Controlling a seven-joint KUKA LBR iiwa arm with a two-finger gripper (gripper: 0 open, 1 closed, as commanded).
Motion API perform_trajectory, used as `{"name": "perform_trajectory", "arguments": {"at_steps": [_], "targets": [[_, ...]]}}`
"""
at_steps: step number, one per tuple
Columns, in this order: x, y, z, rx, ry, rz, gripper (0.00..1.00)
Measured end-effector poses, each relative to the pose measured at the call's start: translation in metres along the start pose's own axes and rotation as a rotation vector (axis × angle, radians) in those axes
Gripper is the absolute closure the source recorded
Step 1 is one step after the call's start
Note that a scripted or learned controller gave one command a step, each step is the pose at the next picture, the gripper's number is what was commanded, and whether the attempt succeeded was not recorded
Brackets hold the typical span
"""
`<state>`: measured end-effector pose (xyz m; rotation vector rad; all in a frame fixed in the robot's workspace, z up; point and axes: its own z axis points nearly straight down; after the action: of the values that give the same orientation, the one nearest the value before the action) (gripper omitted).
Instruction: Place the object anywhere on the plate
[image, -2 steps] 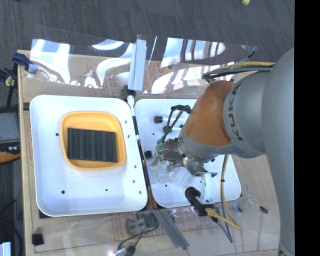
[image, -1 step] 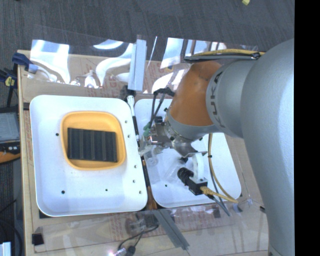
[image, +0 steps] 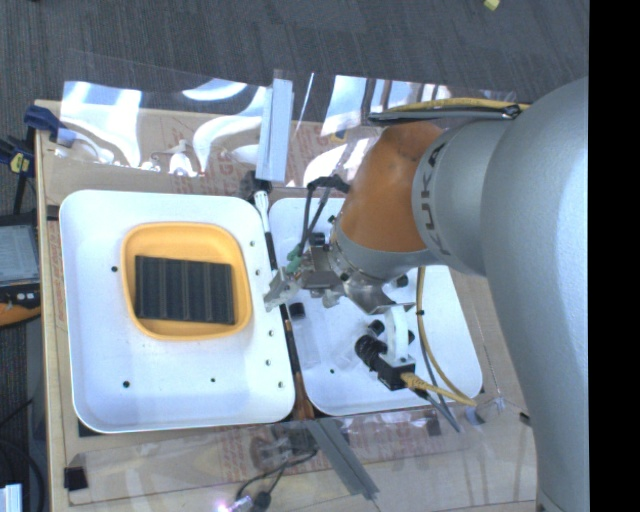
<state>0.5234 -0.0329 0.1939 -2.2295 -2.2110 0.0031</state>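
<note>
1. Grey arm (image: 520, 250) reaches in from the right, orange band (image: 385, 200) bent down over the right bin (image: 450, 350).
2. Left bin (image: 90, 350) holds the yellow plate (image: 185, 240), dark ribbed centre.
3. Gripper (image: 300, 282) low at the bins' divider; state can't tell, object not identifiable.

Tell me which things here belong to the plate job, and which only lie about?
Belong to the job:
- yellow plate in the left bin
- dark ridged object lying on that plate
- end effector, over the right bin

Just lying about:
- blue clamp at the bench's far left corner
- yellow cable on the arm
</note>
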Motion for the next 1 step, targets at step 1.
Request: {"name": "perform_trajectory", "arguments": {"at_steps": [1], "targets": [[-0.0147,0.0159,0.0026,-0.001,0.0,-0.047,0.0]]}}
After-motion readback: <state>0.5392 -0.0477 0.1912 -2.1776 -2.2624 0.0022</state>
